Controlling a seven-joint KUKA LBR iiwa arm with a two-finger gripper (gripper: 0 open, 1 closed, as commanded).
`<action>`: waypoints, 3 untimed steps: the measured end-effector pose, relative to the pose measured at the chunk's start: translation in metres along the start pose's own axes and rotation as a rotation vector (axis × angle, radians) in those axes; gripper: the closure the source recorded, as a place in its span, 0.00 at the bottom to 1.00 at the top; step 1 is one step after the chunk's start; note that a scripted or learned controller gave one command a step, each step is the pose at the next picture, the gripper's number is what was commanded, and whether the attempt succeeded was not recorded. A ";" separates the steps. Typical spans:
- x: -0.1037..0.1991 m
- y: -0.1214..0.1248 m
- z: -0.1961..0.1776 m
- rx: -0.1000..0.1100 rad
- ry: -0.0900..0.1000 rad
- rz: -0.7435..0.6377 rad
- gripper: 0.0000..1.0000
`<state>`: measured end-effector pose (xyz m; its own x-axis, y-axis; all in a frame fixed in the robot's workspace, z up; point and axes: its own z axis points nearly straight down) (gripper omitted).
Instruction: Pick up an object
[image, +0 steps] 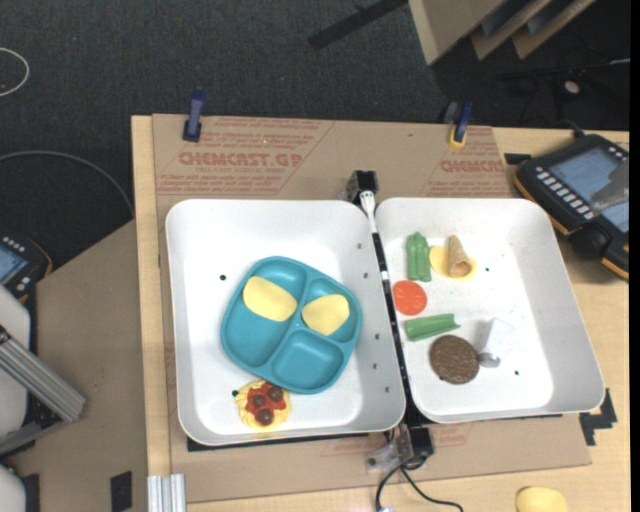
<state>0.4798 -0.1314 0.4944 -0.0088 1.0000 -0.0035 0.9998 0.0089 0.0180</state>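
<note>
Since no claw is in frame, its state can't be told; the brown disc lies in the right bin, nearest the arm's entry side w/ 2 green pieces beyond.

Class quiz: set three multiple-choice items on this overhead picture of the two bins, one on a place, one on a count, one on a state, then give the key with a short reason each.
1. Where does the blue tray lie?
A. In the left bin
B. In the right bin
C. On the cardboard outside the bins

2. How many yellow pieces lie in the blue tray?
A. One
B. Two
C. Four

3. How does the small pizza piece lie relative to the blue tray?
A. Inside a compartment
B. Balanced on the top edge
C. Outside it, on the bin floor by its lower edge

Key: 1 A, the tray sits in the left bin. 2 B, one yellow piece and another yellow piece fill the two upper compartments. 3 C, the pizza piece lies on white floor just below the tray.
</note>
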 end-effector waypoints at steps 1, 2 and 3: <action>-0.004 0.001 -0.002 0.010 -0.001 0.008 1.00; 0.076 0.001 -0.032 0.011 0.003 0.003 1.00; 0.108 -0.002 0.100 0.030 0.005 0.006 1.00</action>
<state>0.4785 -0.0236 0.3944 -0.0028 1.0000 0.0012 0.9999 0.0028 -0.0118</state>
